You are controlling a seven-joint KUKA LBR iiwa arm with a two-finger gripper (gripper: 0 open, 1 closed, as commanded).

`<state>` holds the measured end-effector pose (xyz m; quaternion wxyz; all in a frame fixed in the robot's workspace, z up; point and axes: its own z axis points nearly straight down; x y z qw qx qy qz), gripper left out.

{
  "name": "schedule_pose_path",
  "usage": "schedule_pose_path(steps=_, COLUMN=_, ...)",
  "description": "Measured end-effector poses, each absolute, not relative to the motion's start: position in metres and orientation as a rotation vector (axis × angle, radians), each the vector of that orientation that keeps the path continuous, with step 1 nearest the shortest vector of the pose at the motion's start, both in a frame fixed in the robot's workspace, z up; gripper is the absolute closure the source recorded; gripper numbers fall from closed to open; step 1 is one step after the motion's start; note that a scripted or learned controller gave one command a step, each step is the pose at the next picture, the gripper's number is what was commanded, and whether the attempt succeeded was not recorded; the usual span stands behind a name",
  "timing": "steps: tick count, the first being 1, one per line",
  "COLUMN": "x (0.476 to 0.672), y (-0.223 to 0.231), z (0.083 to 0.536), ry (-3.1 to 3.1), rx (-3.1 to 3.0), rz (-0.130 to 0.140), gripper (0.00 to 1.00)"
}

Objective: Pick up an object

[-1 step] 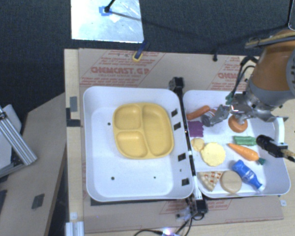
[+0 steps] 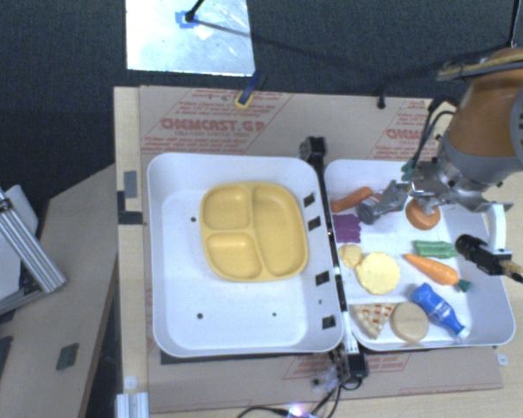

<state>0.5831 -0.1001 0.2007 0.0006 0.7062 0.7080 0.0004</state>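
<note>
The right white bin (image 2: pixel 506 320) holds several toy foods. An orange sausage-like piece (image 2: pixel 353 198) lies at its back left, with a purple piece (image 2: pixel 346 228) just in front of it. My gripper (image 2: pixel 372 210) hangs low over the bin's back left, right beside the orange piece and above the purple one. An orange round piece (image 2: pixel 424 217) sits just right of the gripper, partly under the wrist. I see nothing clearly held.
Further forward lie a yellow disc (image 2: pixel 379 273), a small yellow round (image 2: pixel 351 256), a green piece (image 2: pixel 435 249), a carrot (image 2: pixel 434 269), a blue bottle (image 2: pixel 439 309), a pizza slice (image 2: pixel 371 319) and a beige round (image 2: pixel 410 322). The left bin (image 2: pixel 174 320) holds a yellow divided plate (image 2: pixel 251 231).
</note>
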Motion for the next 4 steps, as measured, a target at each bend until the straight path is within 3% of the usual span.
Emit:
schedule_pose_path(steps=3, x=0.584, y=-0.097, z=0.09, ry=2.22, rx=2.216, rz=0.007, gripper=0.0)
schedule_pose_path(steps=4, x=0.587, y=-0.102, z=0.104, ry=2.204, rx=2.204, rz=0.014, gripper=1.0)
